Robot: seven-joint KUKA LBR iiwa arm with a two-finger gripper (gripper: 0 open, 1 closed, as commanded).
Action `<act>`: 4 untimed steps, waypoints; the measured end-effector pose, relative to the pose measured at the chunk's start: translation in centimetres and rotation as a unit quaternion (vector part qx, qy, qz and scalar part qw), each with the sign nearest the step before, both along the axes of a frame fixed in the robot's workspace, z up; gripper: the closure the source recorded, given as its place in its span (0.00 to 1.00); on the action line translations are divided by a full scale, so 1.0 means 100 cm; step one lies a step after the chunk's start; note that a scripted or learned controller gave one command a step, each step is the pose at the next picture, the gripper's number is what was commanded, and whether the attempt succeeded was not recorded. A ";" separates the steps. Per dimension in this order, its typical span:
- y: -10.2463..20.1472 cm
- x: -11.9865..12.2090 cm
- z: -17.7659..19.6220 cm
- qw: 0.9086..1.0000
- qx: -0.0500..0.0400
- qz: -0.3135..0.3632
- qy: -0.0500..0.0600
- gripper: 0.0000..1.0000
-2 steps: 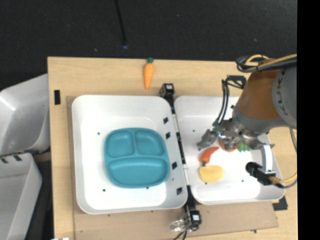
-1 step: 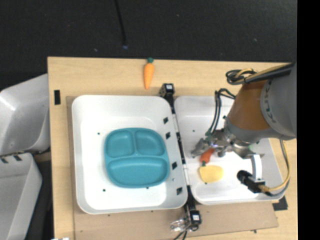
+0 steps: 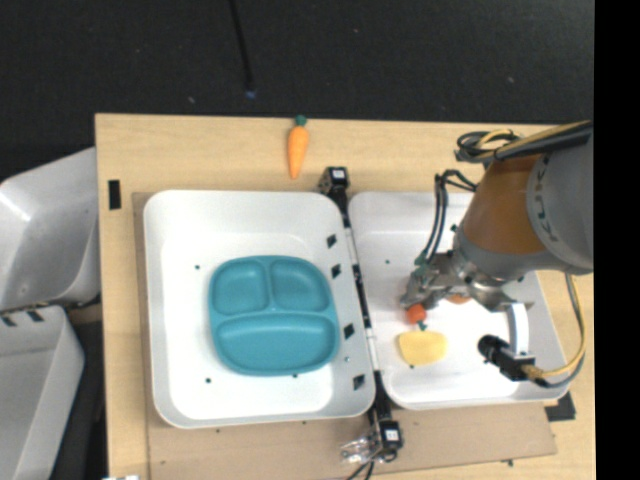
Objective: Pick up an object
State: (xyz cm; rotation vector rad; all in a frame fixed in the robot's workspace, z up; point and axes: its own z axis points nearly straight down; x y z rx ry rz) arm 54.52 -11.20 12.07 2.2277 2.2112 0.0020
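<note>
Over the right bin (image 3: 400,218), the grey arm (image 3: 560,208) with its orange band (image 3: 505,213) reaches in from the right and bends steeply down, its gripper (image 3: 425,290) low above the bin floor. Just below the fingertips sits a small red-orange object (image 3: 416,314), possibly a toy fruit or vegetable with a touch of green; whether it lies between the fingers or merely beside them cannot be told, and the spread of the pincer is likewise hidden by the wrist. Just nearer, a pale yellow piece (image 3: 422,347) rests flat on the bin floor.

Both pieces look like light, hard plastic toys: easy to lift, but smooth and rounded, so apt to slip or roll away from a glancing pinch. The red one would probably best be taken across its widest part, the fingers straddling it squarely from above.

At left, a teal divided plate (image 3: 272,314) lies in the left bin (image 3: 165,368). A toy carrot (image 3: 297,148) rests on the wooden bench (image 3: 200,148) beyond the bins' far edge.
</note>
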 end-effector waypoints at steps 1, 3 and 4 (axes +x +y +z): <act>-0.005 0.006 0.045 1.000 0.000 0.002 -0.001 1.00; -0.005 0.003 0.140 1.000 -0.001 0.005 -0.002 1.00; 0.050 0.012 0.128 1.000 0.001 0.007 0.002 1.00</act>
